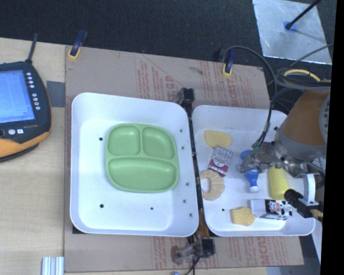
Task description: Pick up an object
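My gripper (252,163) hangs low over the middle of the right bin (243,117), under the grey arm with its orange band (308,118). A small blue and white object (252,181) lies right at the gripper's tip, on its near side; whether they touch I cannot tell. Beside it to the right lies a yellow oblong piece (277,182). A red and white packet (220,160) lies to the gripper's left. A pale yellow flat piece (217,138) sits further back.
A tan round waffle-like piece (211,185), a yellow chip (242,215) and a black and white box (270,208) lie near the right bin's front. The left bin (83,157) holds a green divided plate (141,157). A tablet (14,104) rests at far left.
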Controlling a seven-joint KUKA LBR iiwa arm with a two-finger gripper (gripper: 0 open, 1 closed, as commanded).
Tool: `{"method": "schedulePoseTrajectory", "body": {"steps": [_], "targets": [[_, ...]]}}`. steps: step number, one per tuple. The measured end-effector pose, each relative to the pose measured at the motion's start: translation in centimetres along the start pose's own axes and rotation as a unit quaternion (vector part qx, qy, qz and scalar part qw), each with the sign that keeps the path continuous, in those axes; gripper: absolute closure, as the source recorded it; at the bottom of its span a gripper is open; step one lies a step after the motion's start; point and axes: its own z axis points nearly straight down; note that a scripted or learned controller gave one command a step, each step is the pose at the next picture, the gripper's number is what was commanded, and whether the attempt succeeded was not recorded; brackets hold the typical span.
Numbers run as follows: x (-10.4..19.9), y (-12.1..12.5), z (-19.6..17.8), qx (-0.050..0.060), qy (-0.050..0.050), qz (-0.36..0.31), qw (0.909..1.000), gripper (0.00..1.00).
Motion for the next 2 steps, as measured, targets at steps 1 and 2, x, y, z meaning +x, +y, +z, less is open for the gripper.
{"method": "schedulePoseTrajectory", "body": {"steps": [1, 2], "targets": [[2.2, 8.5, -4.2, -0.003, 0.001, 0.003, 1.0, 1.0], [9.3, 4.9, -12.3, -0.003, 0.001, 0.003, 1.0, 1.0]]}}
